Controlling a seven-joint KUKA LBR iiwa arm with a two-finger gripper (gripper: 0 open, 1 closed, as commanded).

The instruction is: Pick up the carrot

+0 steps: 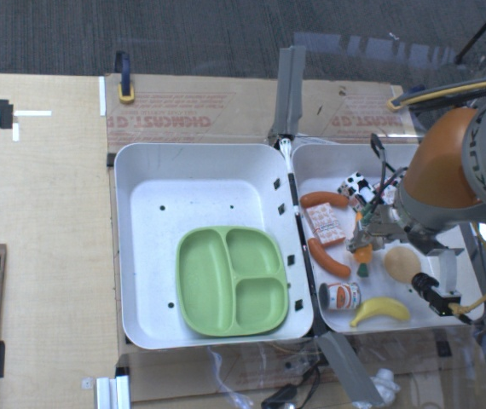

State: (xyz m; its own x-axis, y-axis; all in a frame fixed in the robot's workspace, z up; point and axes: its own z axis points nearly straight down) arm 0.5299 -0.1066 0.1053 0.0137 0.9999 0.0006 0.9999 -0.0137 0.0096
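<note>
Camera view, bench from above: two shallow white bins side by side, rims meeting at a central divider. Left bin (141,228): smooth moulded walls, broad bare floor to the rear and left; one green plate (233,281), matte, rounded-square, three compartments, near the front wall. Right bin (311,156): crowded; open floor chiefly at the rear. Contents: two long reddish sausages, one to the rear (323,199), one nearer the front (329,258); flat printed packet (324,224) between them; black-and-white cow figure (356,186); small can (339,296), on its side; curved yellow banana (379,311) by the front rim; pale rounded potato-like lump (402,263). Carrot (362,255): small, orange with green end, mid-bin, just left of the lump. Gripper (365,235): low over the carrot; grasp cannot be told; arm (448,173) grey with orange band, covering the bin's right side.
</note>
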